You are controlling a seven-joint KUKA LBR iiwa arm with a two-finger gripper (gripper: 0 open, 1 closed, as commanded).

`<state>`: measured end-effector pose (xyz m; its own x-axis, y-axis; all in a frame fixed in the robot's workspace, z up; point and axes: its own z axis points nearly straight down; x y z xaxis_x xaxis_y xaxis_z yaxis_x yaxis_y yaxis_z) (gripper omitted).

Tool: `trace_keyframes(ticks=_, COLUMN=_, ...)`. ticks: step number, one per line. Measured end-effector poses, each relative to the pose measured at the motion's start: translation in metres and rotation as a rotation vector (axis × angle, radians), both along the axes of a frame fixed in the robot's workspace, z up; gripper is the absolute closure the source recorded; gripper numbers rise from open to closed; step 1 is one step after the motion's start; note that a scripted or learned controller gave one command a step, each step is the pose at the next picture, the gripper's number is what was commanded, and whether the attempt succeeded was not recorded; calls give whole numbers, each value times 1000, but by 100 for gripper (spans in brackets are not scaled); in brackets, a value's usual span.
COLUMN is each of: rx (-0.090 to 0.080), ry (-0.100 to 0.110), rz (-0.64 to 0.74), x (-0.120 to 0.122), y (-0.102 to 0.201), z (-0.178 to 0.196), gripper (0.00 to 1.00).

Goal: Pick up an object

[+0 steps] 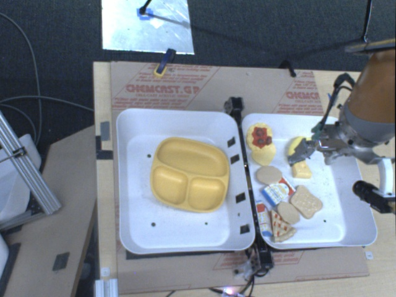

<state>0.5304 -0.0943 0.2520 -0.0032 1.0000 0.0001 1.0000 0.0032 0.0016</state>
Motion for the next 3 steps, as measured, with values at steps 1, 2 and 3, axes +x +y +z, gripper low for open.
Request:
trace_keyframes(ticks=1, rx=-3, ry=-2, rz=-5, x=36, y=-73, z=-73, gripper=0)
trace_keyframes(ticks=2, rx=0, ry=1, rz=4, x=90, y=-56, z=-173, gripper=0)
trace_keyframes(ticks=3, rx=0, ry=-1, rz=1, x=89, y=-58, z=-157, gripper=100)
